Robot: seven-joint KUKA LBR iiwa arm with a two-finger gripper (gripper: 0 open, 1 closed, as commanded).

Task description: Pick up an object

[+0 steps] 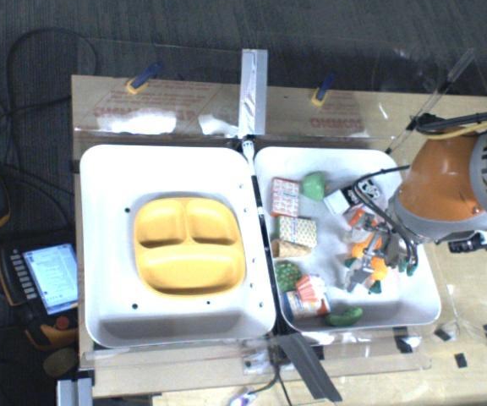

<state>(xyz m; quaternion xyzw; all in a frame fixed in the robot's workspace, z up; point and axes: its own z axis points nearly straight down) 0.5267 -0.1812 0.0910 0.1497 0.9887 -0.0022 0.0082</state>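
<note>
The right bin (413, 307) holds several small toy food items. At its left stand a red and white box (285, 197), a pale patterned box (298, 231) and a green lump (314, 185). Lower down lie a round green piece (287, 273), a red and white carton (311, 294) and a dark green pickle (343, 316). My gripper (367, 265) is low in the right half of this bin, among small orange pieces (360, 249). Cables and the gripper body hide what lies directly under it.
The left bin (108, 193) carries a yellow divided tray (189, 242) at its middle. The orange wrist band (446, 184) hangs over the right bin's far right corner. A handheld device (45, 277) lies off the bench at the left.
</note>
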